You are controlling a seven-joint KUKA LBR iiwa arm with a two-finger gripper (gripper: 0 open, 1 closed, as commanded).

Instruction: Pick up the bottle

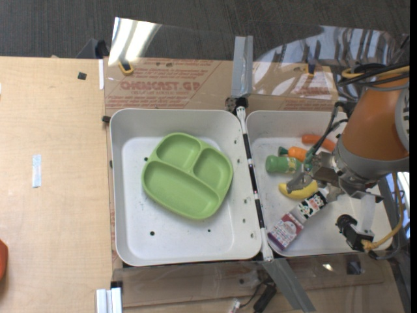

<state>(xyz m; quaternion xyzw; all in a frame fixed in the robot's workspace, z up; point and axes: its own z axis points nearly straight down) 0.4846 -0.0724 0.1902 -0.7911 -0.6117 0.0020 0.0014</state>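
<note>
The bottle lies flat in the right bin, touching the toy banana, so the pincer, whose opening I cannot tell, may catch the banana instead.

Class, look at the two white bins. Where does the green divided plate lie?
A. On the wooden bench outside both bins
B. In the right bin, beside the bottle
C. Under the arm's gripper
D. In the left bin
D: the green divided plate lies flat on the floor of the left bin, while the bottle lies in the right bin.
</note>
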